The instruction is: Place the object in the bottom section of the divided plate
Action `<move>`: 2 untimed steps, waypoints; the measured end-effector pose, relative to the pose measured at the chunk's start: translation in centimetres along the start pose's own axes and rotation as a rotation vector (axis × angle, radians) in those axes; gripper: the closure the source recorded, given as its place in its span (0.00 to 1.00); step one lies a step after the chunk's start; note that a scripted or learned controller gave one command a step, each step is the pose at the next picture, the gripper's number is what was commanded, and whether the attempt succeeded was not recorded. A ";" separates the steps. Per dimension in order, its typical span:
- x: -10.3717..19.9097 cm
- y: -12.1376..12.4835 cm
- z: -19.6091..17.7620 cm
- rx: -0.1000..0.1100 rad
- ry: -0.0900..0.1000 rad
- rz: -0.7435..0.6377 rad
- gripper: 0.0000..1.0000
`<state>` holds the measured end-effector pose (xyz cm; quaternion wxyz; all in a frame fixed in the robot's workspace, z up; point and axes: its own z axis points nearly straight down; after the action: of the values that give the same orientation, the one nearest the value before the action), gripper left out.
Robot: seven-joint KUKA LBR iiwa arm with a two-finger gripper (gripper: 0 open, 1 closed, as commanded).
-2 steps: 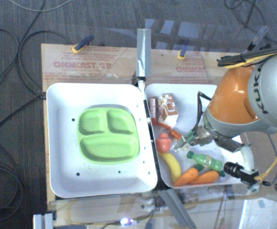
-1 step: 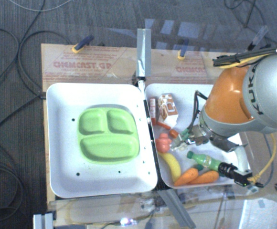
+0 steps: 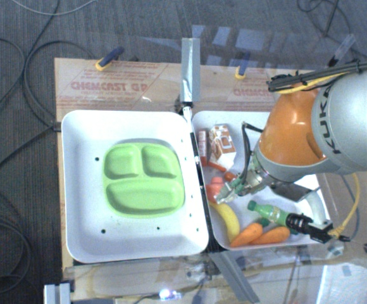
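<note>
light: even, bright overhead | glare: my left bin [image 3: 82,170] blown near-white | shadows: soft under my arm [image 3: 335,125] | focus: slightly soft, low-res

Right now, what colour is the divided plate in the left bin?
Light green; the divided plate shows best in the camera view, lying in the white left bin.
</note>
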<state>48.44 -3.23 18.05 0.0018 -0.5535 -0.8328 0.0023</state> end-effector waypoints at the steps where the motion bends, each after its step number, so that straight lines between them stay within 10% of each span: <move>1: -2.7 -1.2 -0.1 0.001 0.001 0.128 1.00; 2: -3.1 -1.4 0.0 0.001 0.002 0.234 1.00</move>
<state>48.34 -6.64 18.03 0.0028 -0.6468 -0.7626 0.0022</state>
